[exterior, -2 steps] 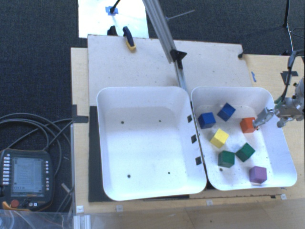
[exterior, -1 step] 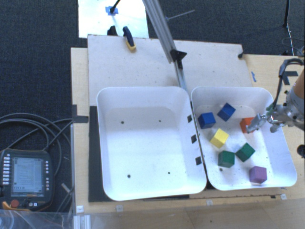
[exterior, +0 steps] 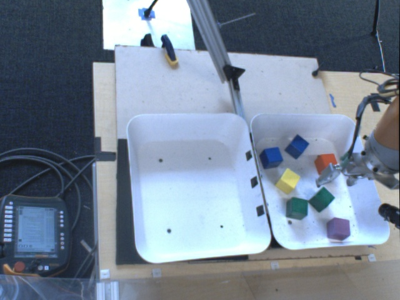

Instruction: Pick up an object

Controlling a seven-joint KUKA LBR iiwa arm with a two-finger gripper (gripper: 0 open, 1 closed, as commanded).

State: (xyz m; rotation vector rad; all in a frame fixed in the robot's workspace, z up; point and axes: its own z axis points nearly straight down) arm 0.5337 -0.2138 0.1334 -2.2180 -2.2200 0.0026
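gripper (exterior: 331, 175) hangs near the right bin's (exterior: 300, 120) right wall, grip state unclear, between orange cube (exterior: 325, 162) and green cube (exterior: 322, 199); it could nudge either aside.

I see dark grey carpet floor (exterior: 50, 61) around a pale wooden bench (exterior: 103, 167). A speckled off-white board (exterior: 187, 83) lies on it. Grey handheld control pendant (exterior: 32, 233) with black cables (exterior: 44, 164) sits left. Bright reflective sheet (exterior: 128, 11) up top.

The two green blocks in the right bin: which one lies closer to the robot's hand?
The green block on the right, just below the orange block and under the hand. The other green block sits further left, below the yellow block.
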